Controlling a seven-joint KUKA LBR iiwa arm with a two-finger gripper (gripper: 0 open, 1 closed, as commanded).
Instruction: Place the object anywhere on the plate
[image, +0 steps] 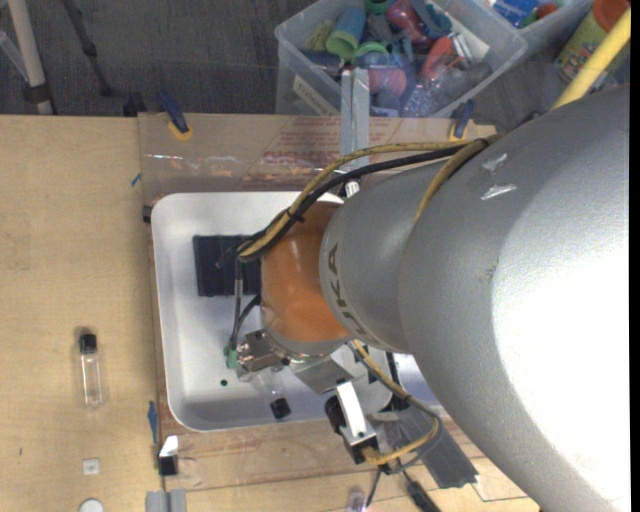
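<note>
Looking down on a white bin (180, 300) on the desk (70, 230), with much of its floor and all of its right side hidden under the grey arm (480, 300) and orange band (295, 290). Just below the band, the pincer (258, 352), low over the bin's middle; impossible to tell whether spread, pressed together or pinching anything.

Near the bin's left wall, a flat black block (218, 265), squarish and matte, its right edge covered by band and cables. Close to the front rim, a small dark piece (280, 407), too small to make out. Hard to say which of the two is the object meant.

Out on the desk to the left, well apart from the bin, a clear vial (91, 370) with a dark cap.
</note>
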